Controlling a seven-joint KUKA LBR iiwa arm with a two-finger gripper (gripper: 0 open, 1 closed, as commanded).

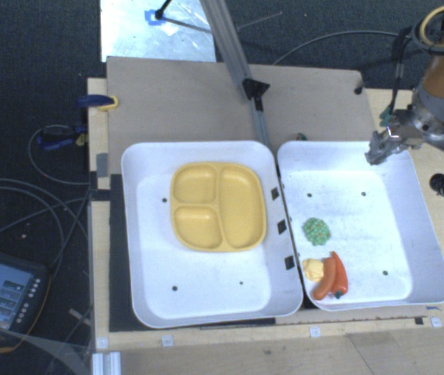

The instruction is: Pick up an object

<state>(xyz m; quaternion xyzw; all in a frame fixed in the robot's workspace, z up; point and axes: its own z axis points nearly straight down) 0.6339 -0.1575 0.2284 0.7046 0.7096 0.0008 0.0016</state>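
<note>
The arm's jaws (380,151), their opening impossible to tell, hang over the right bin's (409,233) far edge with nothing picked yet; below and left of them lie a green piece (316,230), orange carrot (332,276) and yellow piece (313,269).

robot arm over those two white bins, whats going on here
A single robot arm reaches in from the right, and its gripper hangs over the far right corner of the right bin. Nothing is seen between its fingers. The likely pick targets lie together near that bin's near left side: a green clump, a small yellow piece and an orange-red piece touching it. The left bin holds a yellow divided plate. So no pick has happened yet.
</note>
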